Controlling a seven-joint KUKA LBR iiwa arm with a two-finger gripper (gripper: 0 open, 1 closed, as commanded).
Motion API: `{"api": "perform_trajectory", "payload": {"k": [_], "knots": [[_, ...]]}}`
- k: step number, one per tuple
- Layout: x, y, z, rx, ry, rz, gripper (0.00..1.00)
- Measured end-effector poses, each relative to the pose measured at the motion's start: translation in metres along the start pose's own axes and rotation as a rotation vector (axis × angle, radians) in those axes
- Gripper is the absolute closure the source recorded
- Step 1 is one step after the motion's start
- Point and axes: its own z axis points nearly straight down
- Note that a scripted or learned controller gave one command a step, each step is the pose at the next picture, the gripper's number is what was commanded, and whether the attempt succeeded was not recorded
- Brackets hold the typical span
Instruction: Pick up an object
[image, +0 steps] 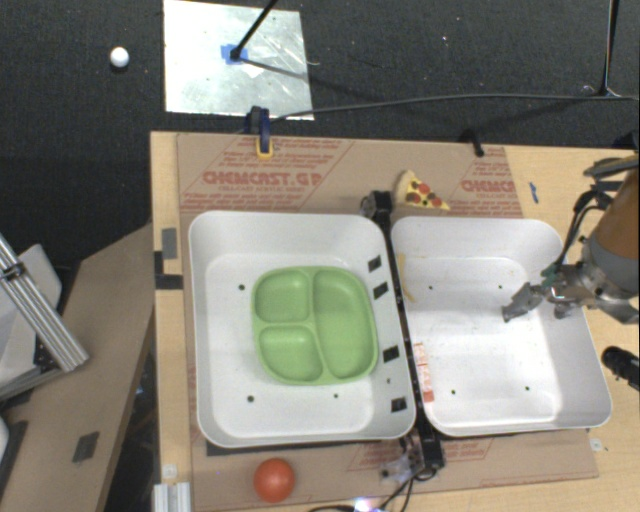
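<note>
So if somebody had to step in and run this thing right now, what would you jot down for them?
Gripper: over the right bin, near its right side, with nothing between its jaws; I can't tell whether they're open or shut.
Things: green divided plate lies flat in the left bin. Toy pizza slice sits on the cardboard beyond the bins. Orange ball sits on the near edge of the bench, in front of the left bin.
Done: nothing picked up yet.
Left: choose an object, probably the plate, since it alone lies in a bin, and grasp and lift it.
</note>
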Motion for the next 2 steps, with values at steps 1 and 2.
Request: {"api": "perform_trajectory", "payload": {"k": [1, 2], "knots": [[-0.002, -0.007, 0.060, 0.002, 0.001, 0.000, 0.00], [-0.002, -0.005, 0.046, -0.005, -0.002, -0.001, 1.00]]}}
